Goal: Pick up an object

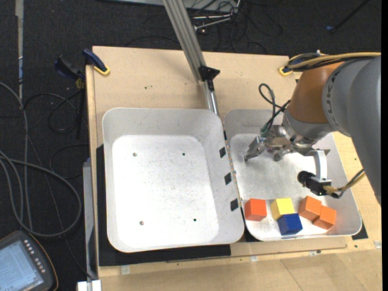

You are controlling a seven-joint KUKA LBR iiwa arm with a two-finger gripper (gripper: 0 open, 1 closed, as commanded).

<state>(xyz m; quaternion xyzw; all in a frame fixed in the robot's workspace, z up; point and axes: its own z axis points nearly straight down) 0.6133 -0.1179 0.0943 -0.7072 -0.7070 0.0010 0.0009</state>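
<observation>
The things to be picked are five small blocks gathered along the near edge of the right-hand shallow white bin [339, 156]: an orange cube [255, 209] toward the near left corner, a yellow cube [282, 207] just beside it, a blue cube [290, 224] touching the yellow one on its near side, and two more orange blocks [318, 211] close together toward the near right corner. Crowded against the bin's sloped wall like this, they likely offer little room for fingers on their near sides.

The two-finger gripper [268, 145] hangs over the bare middle of that bin, well apart from the blocks, with nothing between its fingers; how wide they stand cannot be told from this slant. The grey arm with its orange band [312, 99] reaches in over the bin's far right corner, cables trailing past the wrist.

The left-hand white bin [121, 126] sits edge to edge with the right one on the pale wooden bench [151, 77], presumably as the drop place.
</observation>
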